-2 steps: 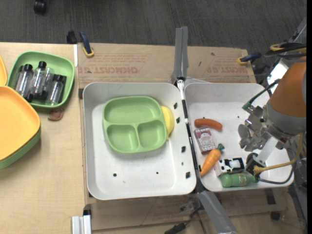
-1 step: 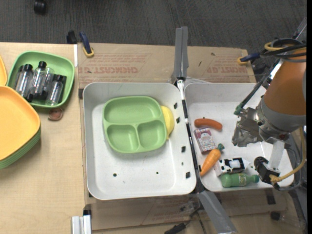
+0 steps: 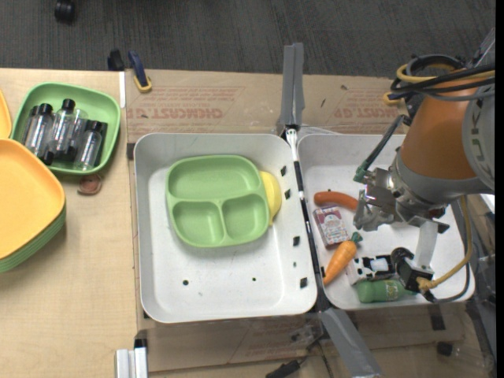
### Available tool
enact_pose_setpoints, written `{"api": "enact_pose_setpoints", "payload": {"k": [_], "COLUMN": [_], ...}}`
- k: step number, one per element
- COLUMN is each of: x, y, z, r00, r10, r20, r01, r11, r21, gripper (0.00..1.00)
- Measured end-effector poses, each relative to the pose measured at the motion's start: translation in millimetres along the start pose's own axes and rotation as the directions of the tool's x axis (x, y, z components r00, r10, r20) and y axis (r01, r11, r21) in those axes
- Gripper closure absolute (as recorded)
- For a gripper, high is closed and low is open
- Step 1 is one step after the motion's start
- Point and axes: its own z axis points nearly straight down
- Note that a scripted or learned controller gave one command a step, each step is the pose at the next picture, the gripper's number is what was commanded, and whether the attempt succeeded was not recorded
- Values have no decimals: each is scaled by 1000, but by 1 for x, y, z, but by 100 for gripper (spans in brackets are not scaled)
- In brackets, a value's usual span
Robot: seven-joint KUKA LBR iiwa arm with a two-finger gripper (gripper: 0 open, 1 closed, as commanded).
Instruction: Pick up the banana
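Currently the yellow curved banana (image 3: 271, 194) lies in the left white shallow bin (image 3: 157, 274), tucked against the right edge of the green three-compartment plastic tray (image 3: 216, 201), partly hidden by it. The grey arm's claw (image 3: 370, 211) hangs over the right white bin (image 3: 331, 152), above the small pink-red packet (image 3: 331, 227) and the orange toy carrot (image 3: 339, 260), well apart from the banana. Claw state: cannot tell. Judgement: nothing grasped yet; approach, grasp and lift all remain.
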Motion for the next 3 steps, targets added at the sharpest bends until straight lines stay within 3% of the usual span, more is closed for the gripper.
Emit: {"api": "enact_pose_setpoints", "payload": {"k": [1, 2, 3], "x": [-63, -15, -94], "y": [10, 9, 19], "z": [-18, 17, 21], "r00": [993, 999, 937], "r10": [118, 40, 350], "r20": [-1, 0, 0], "r01": [-118, -40, -350], "r11": [993, 999, 937], "r21": [-2, 2, 1], "gripper": [100, 100, 100]}}
